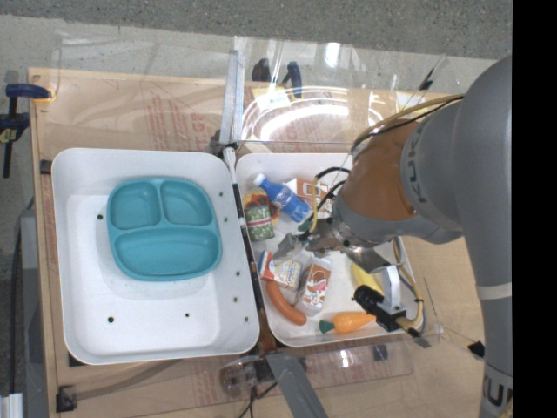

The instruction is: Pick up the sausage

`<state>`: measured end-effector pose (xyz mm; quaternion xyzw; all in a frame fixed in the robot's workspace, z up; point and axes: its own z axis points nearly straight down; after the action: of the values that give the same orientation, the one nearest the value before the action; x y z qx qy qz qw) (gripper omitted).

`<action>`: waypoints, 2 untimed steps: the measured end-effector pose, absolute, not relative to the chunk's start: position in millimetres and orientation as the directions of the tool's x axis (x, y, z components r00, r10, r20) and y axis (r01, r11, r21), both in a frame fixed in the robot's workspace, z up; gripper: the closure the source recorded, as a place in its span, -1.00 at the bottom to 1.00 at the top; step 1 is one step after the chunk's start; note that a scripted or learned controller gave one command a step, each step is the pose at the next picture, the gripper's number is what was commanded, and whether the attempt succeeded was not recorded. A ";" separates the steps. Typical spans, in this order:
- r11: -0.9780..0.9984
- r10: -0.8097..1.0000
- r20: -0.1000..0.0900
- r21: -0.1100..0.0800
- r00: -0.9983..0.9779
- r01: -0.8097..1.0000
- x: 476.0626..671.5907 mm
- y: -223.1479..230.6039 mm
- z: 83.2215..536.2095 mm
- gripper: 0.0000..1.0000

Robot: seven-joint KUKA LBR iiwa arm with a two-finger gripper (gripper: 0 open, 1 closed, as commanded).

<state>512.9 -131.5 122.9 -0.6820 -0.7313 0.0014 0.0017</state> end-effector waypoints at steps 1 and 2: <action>0.068 0.998 0.000 -0.001 -0.068 0.998 452.2 -143.0 166.2 -1.00; 0.053 0.999 -0.011 0.022 -0.052 0.998 458.4 -129.3 106.1 -1.00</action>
<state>458.4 -129.3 106.1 -0.6882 -0.7254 -0.0041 -0.0116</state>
